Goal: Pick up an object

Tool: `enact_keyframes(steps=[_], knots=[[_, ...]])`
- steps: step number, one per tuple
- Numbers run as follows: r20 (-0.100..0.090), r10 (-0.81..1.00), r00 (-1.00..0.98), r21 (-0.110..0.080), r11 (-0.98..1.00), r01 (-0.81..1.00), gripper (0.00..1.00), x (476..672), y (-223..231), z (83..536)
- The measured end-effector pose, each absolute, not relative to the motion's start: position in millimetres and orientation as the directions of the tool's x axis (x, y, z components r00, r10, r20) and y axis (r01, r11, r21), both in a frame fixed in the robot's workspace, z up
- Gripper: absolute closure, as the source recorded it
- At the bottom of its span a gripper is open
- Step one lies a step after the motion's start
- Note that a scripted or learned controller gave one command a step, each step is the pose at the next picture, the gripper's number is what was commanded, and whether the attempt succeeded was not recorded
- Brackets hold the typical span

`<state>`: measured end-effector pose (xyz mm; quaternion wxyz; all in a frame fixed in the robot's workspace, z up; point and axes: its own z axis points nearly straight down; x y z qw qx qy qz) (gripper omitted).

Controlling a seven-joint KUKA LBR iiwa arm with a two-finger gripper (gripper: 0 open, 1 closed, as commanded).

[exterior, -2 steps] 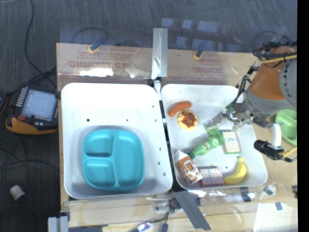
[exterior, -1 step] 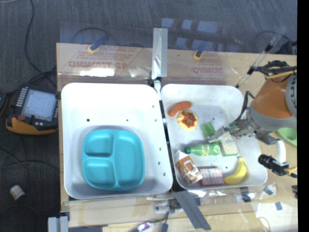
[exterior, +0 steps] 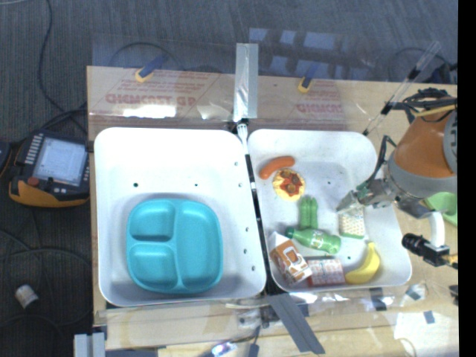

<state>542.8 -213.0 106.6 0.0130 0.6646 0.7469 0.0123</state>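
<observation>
Reaching in over the right bin (exterior: 372, 149), the gripper (exterior: 362, 196) is hanging near its right edge, just above a pale packet (exterior: 352, 222). Toys are crowding the bin's front: banana (exterior: 365, 265), green bottle (exterior: 315, 238), box (exterior: 290, 263).

Dark grey carpet (exterior: 149, 13) around a wooden bench (exterior: 186, 95).

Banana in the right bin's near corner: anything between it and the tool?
Nothing stands between them. The banana lies just below the tool, with a pale speckled piece beside that path, left of it.
</observation>
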Motion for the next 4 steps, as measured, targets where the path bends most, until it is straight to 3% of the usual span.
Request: enact_keyframes(steps=[1,2,3,4], knots=[[0.000,0.993,-0.120,0.034,0.120,0.992,0.00,543.3,-210.0,106.5],[-0.019,0.983,-0.183,0.027,0.183,0.983,0.00,543.5,-197.6,95.2],[0.003,0.981,-0.192,-0.004,0.192,0.981,0.00,491.8,-128.1,199.1],[0.003,0.997,-0.074,-0.005,0.074,0.997,0.00,508.6,-112.0,103.0]])
